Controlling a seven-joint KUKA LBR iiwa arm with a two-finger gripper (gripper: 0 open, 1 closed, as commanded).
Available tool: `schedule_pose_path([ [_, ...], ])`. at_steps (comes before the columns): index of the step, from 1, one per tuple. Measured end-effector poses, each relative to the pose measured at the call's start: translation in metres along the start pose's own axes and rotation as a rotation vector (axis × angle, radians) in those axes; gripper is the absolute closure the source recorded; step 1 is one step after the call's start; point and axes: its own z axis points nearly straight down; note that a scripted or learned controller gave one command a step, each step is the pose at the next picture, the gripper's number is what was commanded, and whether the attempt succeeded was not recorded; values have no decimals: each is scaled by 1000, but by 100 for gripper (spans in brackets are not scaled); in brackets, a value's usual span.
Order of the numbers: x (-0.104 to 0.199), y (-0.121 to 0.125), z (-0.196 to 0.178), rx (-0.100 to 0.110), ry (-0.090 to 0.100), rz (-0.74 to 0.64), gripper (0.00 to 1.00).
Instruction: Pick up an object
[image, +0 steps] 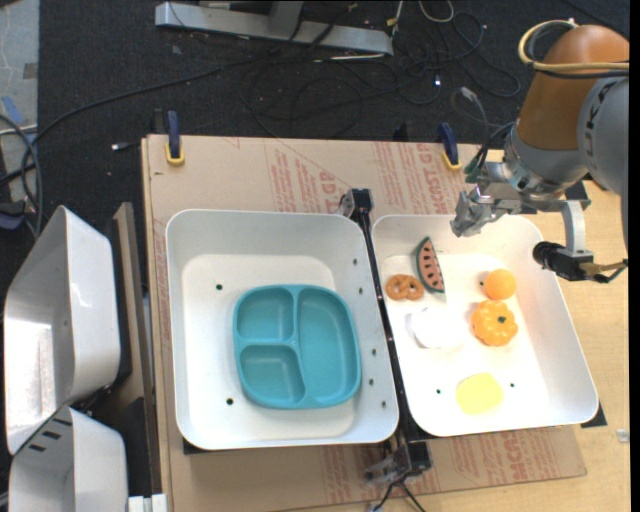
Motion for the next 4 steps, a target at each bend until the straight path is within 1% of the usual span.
schedule_pose_path([
  [1, 0, 2, -54, 1, 0, -1, 100],
  [2, 48, 0, -41, 7, 2, -3, 100],
  [3, 100, -8, -47, 8, 2, -3, 100],
  [4, 146, -13, -33, 9, 3, -4, 100],
])
